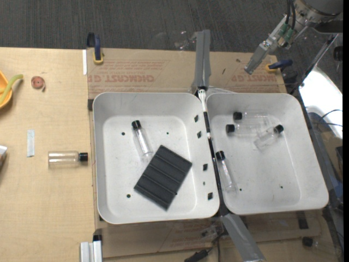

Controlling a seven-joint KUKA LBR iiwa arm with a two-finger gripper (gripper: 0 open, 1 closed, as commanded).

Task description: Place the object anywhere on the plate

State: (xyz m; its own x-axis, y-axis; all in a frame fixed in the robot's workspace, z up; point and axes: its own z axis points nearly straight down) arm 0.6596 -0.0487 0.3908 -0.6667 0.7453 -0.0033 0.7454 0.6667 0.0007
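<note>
1. The gripper (254, 65) hangs in the upper right of the frame, above the cardboard (163, 70) behind the right bin (305, 146), well clear of everything in the bins. Nothing is between its tips; how far apart they stand I cannot tell, as it is small and seen at a slant.
2. The plate (163, 177), a dark ribbed slab, lies tilted in the lower middle of the left bin (101, 146). It is flat and unobstructed from above, so it looks an easy target to drop onto.
3. The likely objects are clear vials with black caps. Several lie in a loose cluster (256, 129) in the upper part of the right bin, overlapping, which probably makes a clean pick awkward.
4. One vial (225, 171) lies alone against the right bin's left wall; the wall may crowd a finger there.
5. Another vial (142, 139) lies in the left bin, just above the plate's upper corner, not on it.
6. Judged from this, nothing is on the plate and the task is not yet done.
7. Off the bins, left of frame, a bottle (67, 157) lies on the bench (43, 212), out of the way.
</note>
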